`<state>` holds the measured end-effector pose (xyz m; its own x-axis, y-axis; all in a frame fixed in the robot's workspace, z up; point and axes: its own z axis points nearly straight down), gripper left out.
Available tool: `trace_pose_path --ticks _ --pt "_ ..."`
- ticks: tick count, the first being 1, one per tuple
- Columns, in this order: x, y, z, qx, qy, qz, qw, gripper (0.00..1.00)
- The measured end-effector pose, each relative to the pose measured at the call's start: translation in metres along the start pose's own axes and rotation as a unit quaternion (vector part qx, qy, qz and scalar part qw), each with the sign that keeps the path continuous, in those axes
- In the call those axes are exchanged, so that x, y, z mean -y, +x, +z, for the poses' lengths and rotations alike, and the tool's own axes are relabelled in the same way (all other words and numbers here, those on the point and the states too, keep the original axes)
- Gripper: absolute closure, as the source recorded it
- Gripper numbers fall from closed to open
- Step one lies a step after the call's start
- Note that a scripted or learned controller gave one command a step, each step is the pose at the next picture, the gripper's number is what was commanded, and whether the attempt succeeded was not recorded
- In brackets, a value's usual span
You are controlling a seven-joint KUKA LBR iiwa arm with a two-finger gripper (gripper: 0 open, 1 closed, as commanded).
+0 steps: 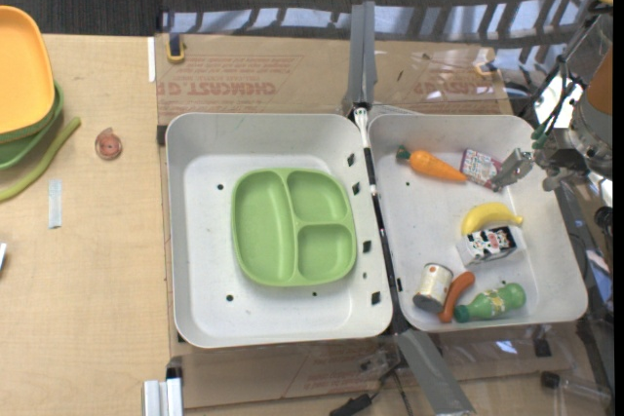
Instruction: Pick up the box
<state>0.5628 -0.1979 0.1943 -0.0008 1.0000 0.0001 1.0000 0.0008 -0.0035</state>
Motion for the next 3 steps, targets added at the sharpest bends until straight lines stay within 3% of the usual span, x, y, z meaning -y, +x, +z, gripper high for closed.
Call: trace_pose_path --ticks 1,2,3 --pt "-0.043 -0.008 0.103 -0.001 -0.001 0.044 0.999 0.0" --pt "-0.077 -0.008 0.103 0.001 0.003 -0.022 0.9997 0.0" --pt "-0.077 -0.007 0.094 0.002 0.003 -0.024 0.9997 1.0"
